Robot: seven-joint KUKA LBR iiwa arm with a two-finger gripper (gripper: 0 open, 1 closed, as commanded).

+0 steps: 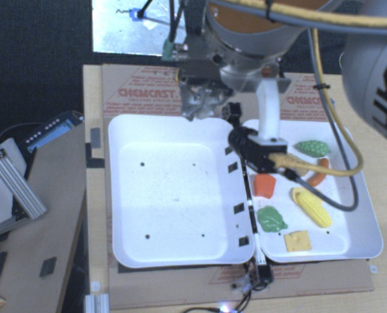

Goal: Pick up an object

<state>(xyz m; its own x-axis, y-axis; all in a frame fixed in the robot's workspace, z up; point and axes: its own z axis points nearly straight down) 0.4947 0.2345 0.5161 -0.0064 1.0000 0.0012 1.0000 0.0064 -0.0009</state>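
Nearest the lens, grey arm (pixel 372 64) with orange band, in from the right, high over the bench. Below it, gripper (pixel 203 103) above the far rim of the left bin (pixel 174 175), well apart from the toys; cannot tell whether spread or closed.

Likeliest pick: yellow corn cob (pixel 311 207), lying slantwise on the floor of the right bin (pixel 350 233), in its near half. Looks like light, stiff play-food plastic, smooth and probably slippery. Best taken across its narrow width at mid-length, not end to end, or may squirt out sideways.

Just beside the cob, green leafy piece (pixel 270 219) to the left and yellow square (pixel 298 241) toward the front wall. Farther out, red-orange block (pixel 265 185) near the divider between the bins, then orange piece (pixel 320 173) and green ridged piece (pixel 312 148) toward the back.

Crowded on the cob's left and front, freer on its right toward the side wall. Shallow walls all round, so little to clear on a lift. Plain white floor open across the left bin
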